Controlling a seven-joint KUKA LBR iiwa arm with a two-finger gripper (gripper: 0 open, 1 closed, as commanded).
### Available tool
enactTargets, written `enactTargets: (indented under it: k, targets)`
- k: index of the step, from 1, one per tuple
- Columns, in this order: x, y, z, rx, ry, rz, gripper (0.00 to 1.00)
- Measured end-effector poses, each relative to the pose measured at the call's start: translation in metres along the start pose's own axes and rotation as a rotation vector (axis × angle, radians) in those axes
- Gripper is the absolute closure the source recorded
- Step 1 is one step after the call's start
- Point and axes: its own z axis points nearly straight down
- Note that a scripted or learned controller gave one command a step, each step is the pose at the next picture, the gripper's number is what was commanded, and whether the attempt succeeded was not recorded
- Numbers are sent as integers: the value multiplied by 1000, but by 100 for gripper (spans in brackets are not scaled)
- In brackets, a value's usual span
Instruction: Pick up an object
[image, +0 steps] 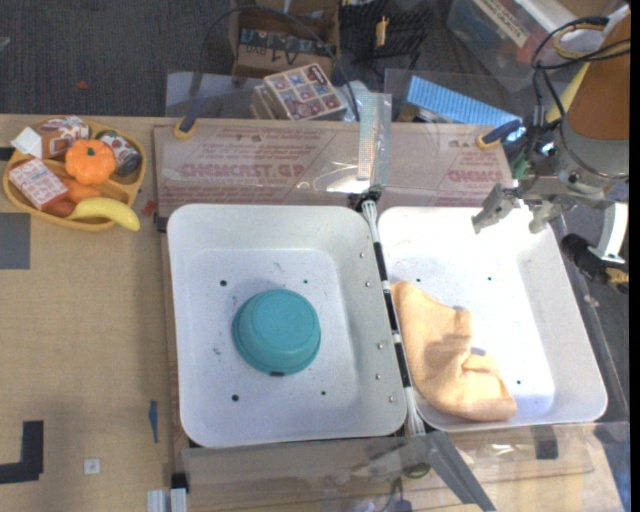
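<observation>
Tan cardboard-covered bench, yellow tray of toy food at left, dark grey floor, boxes behind

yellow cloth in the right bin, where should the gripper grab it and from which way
Judging by its pose, come straight down on the yellow cloth at the raised fold near its middle. It lies crumpled and mostly flat against the right bin wall, so its edges give little to pinch. The gripper is open, up above.

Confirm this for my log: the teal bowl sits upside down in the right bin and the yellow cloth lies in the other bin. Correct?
Not quite. The camera view shows the teal bowl upside down in the left bin, not the right. The yellow cloth lies in the other bin, the right one.
</observation>
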Motion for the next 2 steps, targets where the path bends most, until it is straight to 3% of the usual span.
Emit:
enactTargets:
  k: [1,2]
  targets:
    - [34,-79,76,0,0,0,0]
    - [0,-103,150,-8,0,-119,0]
